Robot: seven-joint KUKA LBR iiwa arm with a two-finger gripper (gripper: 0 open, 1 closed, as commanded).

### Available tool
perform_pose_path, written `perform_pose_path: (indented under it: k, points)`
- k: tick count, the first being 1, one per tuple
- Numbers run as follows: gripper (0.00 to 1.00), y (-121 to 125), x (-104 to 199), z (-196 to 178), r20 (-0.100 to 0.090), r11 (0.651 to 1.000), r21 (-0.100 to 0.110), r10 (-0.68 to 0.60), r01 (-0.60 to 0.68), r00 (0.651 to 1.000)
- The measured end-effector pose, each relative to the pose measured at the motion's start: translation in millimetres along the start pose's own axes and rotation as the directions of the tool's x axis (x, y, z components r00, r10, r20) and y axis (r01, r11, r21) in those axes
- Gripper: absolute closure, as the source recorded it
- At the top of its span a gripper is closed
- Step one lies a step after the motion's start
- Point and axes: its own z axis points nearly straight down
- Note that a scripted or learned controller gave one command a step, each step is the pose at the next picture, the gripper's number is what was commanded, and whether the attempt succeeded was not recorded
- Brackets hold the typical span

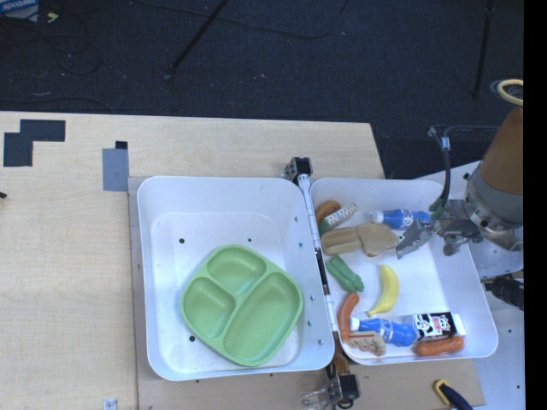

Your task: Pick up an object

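We see the arm [504,173] as a thick rounded body, with a broad orange band on top and grey metal rings below it. A thin dark cable [444,165] makes a loop beside the wrist, with a small pale connector at its top. The gripper [416,237] is a small grey metal part with dark joints behind it.

Two white bins: left bin [154,229], right bin [479,314]. One green divided plate [242,304]. One banana [387,289]. One green pepper-like piece [346,273]. Two sausages, one orange-red [345,313], one at the right bin's lower edge [438,345]. Two blue bottles [398,219] [386,330]. One milk carton [436,324]. One tan bread-like piece [359,239]. One robot arm [504,178].
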Motion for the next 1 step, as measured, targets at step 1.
perform_pose_path:
  k: [1]
  points:
    - [0.00, 0.5, -10.4, 104.4, -0.001, 1.000, 0.000, 0.002, -0.002, 1.000]
